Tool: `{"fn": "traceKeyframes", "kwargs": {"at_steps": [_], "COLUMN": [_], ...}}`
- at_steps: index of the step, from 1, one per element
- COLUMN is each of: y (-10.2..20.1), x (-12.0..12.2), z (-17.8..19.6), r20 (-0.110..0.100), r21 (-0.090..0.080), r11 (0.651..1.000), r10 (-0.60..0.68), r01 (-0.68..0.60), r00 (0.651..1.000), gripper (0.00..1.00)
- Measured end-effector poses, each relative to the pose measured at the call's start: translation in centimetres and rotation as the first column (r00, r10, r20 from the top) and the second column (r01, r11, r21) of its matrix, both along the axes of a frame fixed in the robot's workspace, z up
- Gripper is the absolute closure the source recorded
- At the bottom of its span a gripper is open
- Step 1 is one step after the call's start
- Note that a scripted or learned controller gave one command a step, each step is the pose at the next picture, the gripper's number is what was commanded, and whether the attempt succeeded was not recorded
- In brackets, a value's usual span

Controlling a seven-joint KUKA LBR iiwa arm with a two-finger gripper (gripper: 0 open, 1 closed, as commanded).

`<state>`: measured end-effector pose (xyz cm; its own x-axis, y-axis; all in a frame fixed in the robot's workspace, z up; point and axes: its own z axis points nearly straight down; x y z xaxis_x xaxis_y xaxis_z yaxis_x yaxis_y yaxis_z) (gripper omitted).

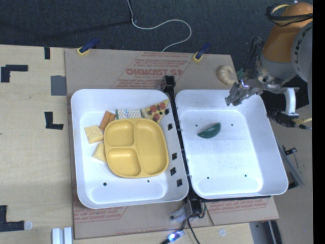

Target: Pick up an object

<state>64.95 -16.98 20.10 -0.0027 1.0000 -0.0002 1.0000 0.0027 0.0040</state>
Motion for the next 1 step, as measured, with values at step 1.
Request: {"fn": "traceKeyframes", "kwargs": {"at_steps": [1], "y": [0.09], "x": [0.07], "z": [2.48], "r20": [-0.002], "r21": [0.001], "r11": [1.000], "r10": [-0.001], "r01": [0.001], "r00": [1.000], "gripper": [1.00]}}
